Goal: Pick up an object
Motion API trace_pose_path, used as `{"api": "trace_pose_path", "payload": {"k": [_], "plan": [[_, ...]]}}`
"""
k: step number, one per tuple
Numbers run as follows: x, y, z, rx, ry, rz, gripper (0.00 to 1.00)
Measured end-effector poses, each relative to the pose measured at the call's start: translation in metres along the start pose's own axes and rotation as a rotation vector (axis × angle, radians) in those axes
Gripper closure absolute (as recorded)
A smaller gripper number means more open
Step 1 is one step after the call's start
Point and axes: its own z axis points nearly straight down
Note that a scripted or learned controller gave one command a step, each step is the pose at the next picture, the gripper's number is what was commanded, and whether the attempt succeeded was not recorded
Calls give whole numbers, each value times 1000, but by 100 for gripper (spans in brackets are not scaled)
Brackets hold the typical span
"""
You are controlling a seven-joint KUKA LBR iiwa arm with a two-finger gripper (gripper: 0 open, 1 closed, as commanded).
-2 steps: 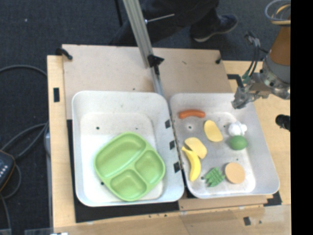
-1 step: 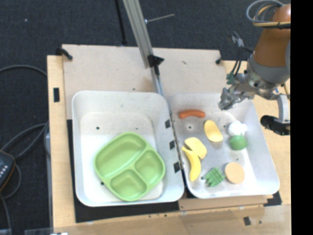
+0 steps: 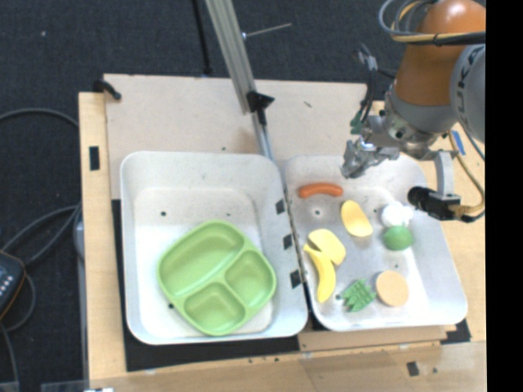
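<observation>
Sausage [image 3: 320, 190]: lies at the right bin's [image 3: 441, 251] far edge, nearest the pincer.
Other toys: banana [image 3: 323, 276], green ball [image 3: 398, 238], white ball [image 3: 395, 214], tan disc [image 3: 391, 287].
Pincer [image 3: 356, 163]: above the bin's far rim, nothing visibly held; open or closed, perhaps closed, I cannot tell.
Left bin [image 3: 147, 186]: holds a green divided plate [image 3: 216, 278].
Table [image 3: 180, 113]: pale wood, on dark carpet [image 3: 82, 23].

green tray [image 3: 216, 278]: glossy plastic | bins [image 3: 147, 186]: matt white plastic | bench [image 3: 180, 113]: bare wood

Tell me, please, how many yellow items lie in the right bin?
3: a banana near the left wall, a slice just above it, another slice nearer the middle.
</observation>
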Motion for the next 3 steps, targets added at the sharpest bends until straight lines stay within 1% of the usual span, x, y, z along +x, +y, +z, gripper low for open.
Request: {"api": "trace_pose_path", "payload": {"k": [1, 2, 3], "plan": [[48, -4, -5, 2, 1, 0, 100], [97, 0, 11, 5, 0, 1, 100], [152, -2, 5, 2, 1, -1, 100]]}}
